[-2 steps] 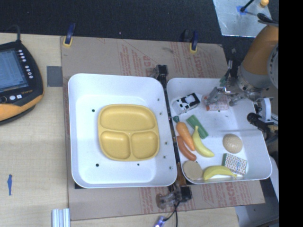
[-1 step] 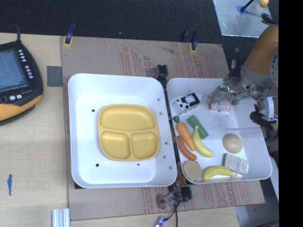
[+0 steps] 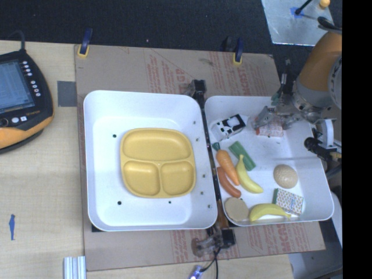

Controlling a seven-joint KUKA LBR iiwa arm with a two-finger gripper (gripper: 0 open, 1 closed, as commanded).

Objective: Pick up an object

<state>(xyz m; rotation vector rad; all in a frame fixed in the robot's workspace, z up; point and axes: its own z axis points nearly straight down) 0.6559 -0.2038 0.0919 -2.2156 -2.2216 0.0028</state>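
My gripper [image 3: 268, 118] is low over the far part of the right bin [image 3: 317, 156], directly above a small white and red object [image 3: 270, 131]. Whether it touches that object I cannot make out. To its left lies a black and white toy [image 3: 228, 127]. Further forward in the same bin are a green piece [image 3: 241, 156], an orange carrot [image 3: 226, 165], a red sausage [image 3: 229, 183], two yellow bananas [image 3: 249, 179] [image 3: 268, 212], a beige ball [image 3: 285, 176], a patterned packet [image 3: 289, 201] and a tan disc [image 3: 235, 208].
The left bin [image 3: 99, 173] holds a yellow divided plate [image 3: 158, 160]. A teach pendant [image 3: 20, 100] lies on the bench at the far left. Blue clamps [image 3: 85, 42] [image 3: 238, 50] pin the cardboard at its back edge. The arm [image 3: 319, 68] enters over the right bin's far right corner.
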